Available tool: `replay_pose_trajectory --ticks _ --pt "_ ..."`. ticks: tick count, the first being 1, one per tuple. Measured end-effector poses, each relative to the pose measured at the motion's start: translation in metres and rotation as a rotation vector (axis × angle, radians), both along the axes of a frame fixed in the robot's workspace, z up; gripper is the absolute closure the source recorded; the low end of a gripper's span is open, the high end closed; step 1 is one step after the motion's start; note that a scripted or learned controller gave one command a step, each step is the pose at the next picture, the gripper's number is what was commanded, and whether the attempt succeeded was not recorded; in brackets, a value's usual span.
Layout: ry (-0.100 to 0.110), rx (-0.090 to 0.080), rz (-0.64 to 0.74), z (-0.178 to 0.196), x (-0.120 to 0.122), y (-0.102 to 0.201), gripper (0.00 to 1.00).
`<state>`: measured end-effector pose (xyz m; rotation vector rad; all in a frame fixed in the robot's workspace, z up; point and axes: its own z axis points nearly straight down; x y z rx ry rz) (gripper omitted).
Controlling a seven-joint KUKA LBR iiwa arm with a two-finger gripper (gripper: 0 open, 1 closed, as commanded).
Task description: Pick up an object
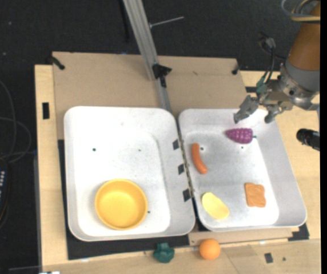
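Purple plastic grape bunch (239, 135) lies at twelve o'clock in the right white bin (283, 170). Left to right: yellow round bowl (121, 204), orange sausage-shaped toy (199, 158), pale yellow lemon-like piece (215, 205), orange square piece (255, 194). Gripper (257, 113) hovers above the grapes, fingers spread wide, holding nothing.

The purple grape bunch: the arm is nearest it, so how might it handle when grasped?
The purple grape bunch looks bumpy, so fingers may seat unevenly and slip. Its rounded form could roll on the bin's smooth floor if nudged. It is probably a light toy.
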<state>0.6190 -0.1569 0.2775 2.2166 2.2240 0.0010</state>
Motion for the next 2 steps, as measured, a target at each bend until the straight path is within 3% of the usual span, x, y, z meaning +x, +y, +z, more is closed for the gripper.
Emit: replay_pose_trajectory --ticks 1,2 --pt "0.0 0.0 0.0 0.0 0.0 0.0 0.0" --pt "0.006 -0.001 -0.003 -0.062 -0.003 0.004 0.0"
